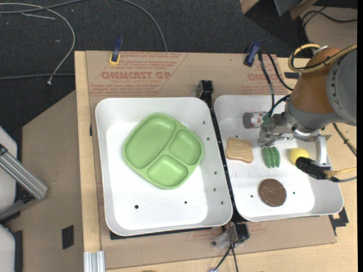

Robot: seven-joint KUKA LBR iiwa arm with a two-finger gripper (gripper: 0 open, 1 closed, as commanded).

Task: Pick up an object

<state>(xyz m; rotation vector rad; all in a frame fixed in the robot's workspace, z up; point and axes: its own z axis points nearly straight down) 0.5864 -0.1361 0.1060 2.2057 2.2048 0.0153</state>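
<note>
Bins sit side by side on the brown surface (85, 152), seen from above. The left bin (113, 208) holds a green plate (163, 150) with three parts, lying near its middle and turned a little. The right bin (317, 200) holds the small things. A tan piece shaped like toast (239, 151) lies at about 9 o'clock in that bin, close to the wall between the two bins. A green ridged thing (272, 156) lies near the middle of the bin, just to the right of the toast. A round brown cookie (273, 192) lies at about 6 o'clock, below the green thing and apart from it. A yellow thing (299, 154) lies at about 3 o'clock, partly hidden by the arm. A small grey can (253, 119) lies on its side at about 11 o'clock. The grey arm (334, 89) with its orange band comes in from 3 o'clock. Its hand (271, 134) hangs right over the top end of the green ridged thing. I cannot tell how it is set, or whether it touches the green thing. Two blue clips (117, 49) grip the far edge of the surface at 12 o'clock.
</note>
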